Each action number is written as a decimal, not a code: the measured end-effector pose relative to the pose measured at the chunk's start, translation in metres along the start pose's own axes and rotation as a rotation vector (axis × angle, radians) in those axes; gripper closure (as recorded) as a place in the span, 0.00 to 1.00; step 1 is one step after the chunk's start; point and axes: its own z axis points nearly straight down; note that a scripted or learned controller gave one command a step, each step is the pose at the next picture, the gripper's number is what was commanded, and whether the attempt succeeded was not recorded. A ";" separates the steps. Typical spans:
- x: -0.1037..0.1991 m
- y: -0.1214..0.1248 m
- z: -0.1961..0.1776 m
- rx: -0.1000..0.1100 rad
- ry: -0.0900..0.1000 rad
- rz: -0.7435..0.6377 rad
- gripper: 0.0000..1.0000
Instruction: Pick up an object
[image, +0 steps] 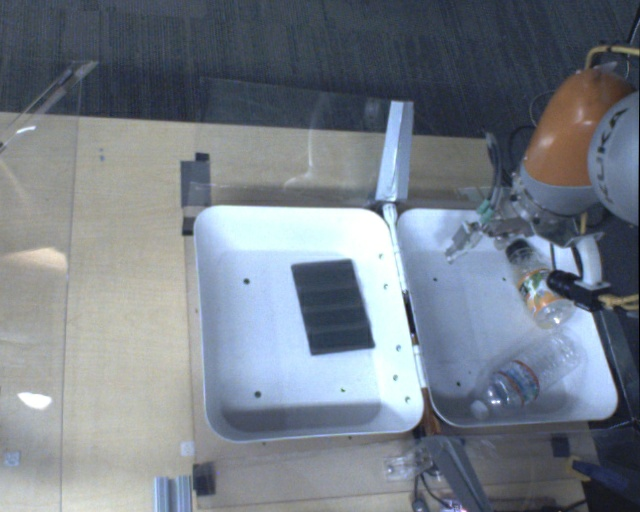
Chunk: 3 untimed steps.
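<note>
Wooden bench (100, 320) w/ two white bins side by side, clear panels standing round the edges. Gripper (468, 238) hangs over the back of the right bin (450, 330), fingers low near the floor; can't tell if they're open or shut, nothing seen btwn them. Just right of it, under the arm, a small clear bottle (538, 290) w/ an orange label, long axis running back-to-front, cap toward the back. Further out, at the front of the same bin, a larger clear bottle (525, 375) lies on its side, long axis diagonal, cap toward front-left. Left bin (230, 300) holds a dark ribbed rectangular block (332, 306), lying flat, well apart from the arm.
</note>
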 end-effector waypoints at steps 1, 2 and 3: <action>-0.084 -0.006 0.004 -0.001 -0.002 0.039 0.00; -0.077 -0.030 0.070 -0.004 -0.002 -0.040 0.00; -0.076 -0.026 0.056 -0.014 -0.005 -0.041 1.00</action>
